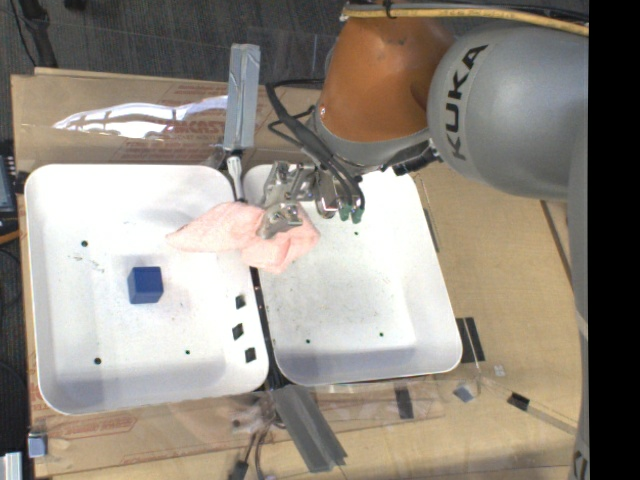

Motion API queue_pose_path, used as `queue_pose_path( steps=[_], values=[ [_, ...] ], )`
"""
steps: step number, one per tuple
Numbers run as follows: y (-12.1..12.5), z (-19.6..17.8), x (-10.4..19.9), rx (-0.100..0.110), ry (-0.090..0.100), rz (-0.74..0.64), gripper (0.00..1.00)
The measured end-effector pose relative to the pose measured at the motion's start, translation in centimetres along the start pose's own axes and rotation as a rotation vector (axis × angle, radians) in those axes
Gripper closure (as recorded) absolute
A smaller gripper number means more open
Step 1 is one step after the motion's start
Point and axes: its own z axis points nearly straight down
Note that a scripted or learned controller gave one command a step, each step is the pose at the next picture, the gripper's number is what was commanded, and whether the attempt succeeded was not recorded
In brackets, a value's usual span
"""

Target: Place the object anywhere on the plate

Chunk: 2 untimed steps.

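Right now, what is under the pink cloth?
The cloth drapes over the rims where the left bin and right bin meet. Anything beneath it is covered.

Arm (470,98) bent low, jaws seemingly closed

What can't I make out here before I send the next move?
- Whether the fingers are open or shut: the gripper is small and cluttered in the camera view, right over the pink cloth.
- The back of the right bin: covered by the arm's orange band.
- The bins' shared rim under the cloth.
- Any plate: I can't tell one apart from the bins.
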Motion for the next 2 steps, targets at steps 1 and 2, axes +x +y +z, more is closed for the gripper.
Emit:
queue_pose_path(
  steps=[1, 2],
  values=[
    [4.6, -0.5, 2.7, 0.0, -0.002, -0.004, 1.0],
    [8.5, 0.4, 4.3, 0.001, -0.001, -0.002, 1.0]
  ],
)
